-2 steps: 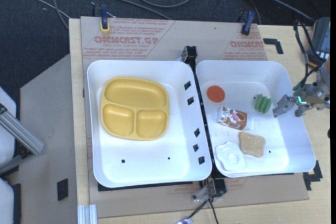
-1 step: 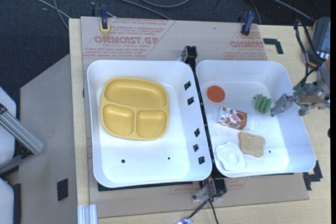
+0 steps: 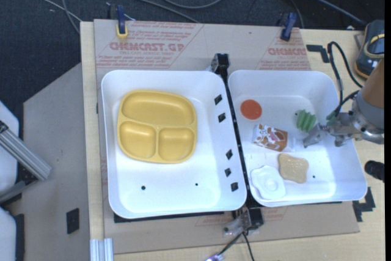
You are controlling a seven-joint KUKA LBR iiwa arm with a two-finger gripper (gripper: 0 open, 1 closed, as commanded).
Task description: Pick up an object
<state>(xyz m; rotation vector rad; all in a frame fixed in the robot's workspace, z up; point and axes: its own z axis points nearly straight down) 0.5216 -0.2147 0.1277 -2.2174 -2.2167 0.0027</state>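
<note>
Gripper sits low in the right bin, fingers spread, nothing between them. Green toy is just beside it toward the bin's far wall; wrapper, bread, orange disc lie bin-center, near wall roomier.

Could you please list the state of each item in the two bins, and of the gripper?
Yellow tray: flat in the left bin, compartments bare.
Orange disc: flat in the right bin.
Green piece: lying by the gripper, not held.
Packet: flat, mid-bin.
Bread slice: flat, near the front.
Fried egg: flat, at the front left corner.
Gripper: low in the right bin, holding nothing.
</note>
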